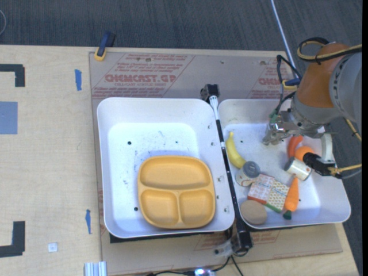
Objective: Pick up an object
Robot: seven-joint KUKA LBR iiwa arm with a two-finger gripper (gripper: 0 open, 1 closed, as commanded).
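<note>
My gripper (272,134) hangs low over the far part of the right bin (333,209), above bare white floor. A yellow banana (233,150) lies to its left near the bin's left wall. A small grey round piece (250,168) sits just below the banana. Right of the gripper lie an orange object (296,145) and a white cylinder (299,169). Nearer the front are a colourful printed box (268,192), a carrot (292,195) and a tan round piece (253,213). Nothing shows in the gripper's grasp.
The left bin (115,154) holds a yellow divided plate (176,190). The grey arm with its orange band (319,85) comes in from the upper right over the right bin's far corner. Cables (339,168) trail beside the bin's right wall.
</note>
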